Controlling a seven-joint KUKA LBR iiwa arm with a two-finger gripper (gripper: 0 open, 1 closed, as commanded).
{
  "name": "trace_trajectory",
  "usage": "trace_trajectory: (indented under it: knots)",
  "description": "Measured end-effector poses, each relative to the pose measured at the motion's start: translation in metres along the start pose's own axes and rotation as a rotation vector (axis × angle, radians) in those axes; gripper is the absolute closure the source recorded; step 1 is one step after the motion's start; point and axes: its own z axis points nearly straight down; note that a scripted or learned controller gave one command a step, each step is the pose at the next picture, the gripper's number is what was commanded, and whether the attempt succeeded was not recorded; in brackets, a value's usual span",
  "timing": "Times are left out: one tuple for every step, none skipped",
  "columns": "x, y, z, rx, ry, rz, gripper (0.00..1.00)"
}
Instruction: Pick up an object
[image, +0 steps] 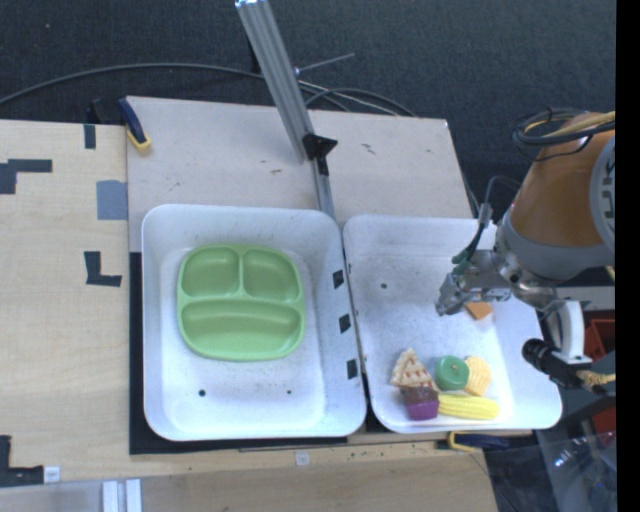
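Note:
My gripper (458, 297) hangs low over the right bin (400, 250), near its right side. A small orange piece (481, 311) lies just to the gripper's lower right, partly hidden by it; whether they touch I cannot tell. Toy foods cluster at the bin's front: a tan waffle-like wedge (408, 368), a green round piece (453, 372), a purple piece (420, 404), a yellow corn cob (467, 407) and a yellow-orange piece (481, 375).
The left bin (160, 330) holds a green divided plate (240, 303). A slanted metal pole (285, 80) ends at the rim between the bins. Cables run across the dark floor behind the bench. The arm's orange-banded body (560, 200) looms over the right bin's right edge.

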Motion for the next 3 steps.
trace_trajectory:
  knots:
    - [0.046, 0.027, -0.008, 0.002, 0.002, -0.005, 1.00]
    - [0.092, 0.044, 0.000, 0.004, 0.001, -0.005, 1.00]
    - [0.134, 0.080, -0.002, 0.002, 0.002, -0.005, 1.00]
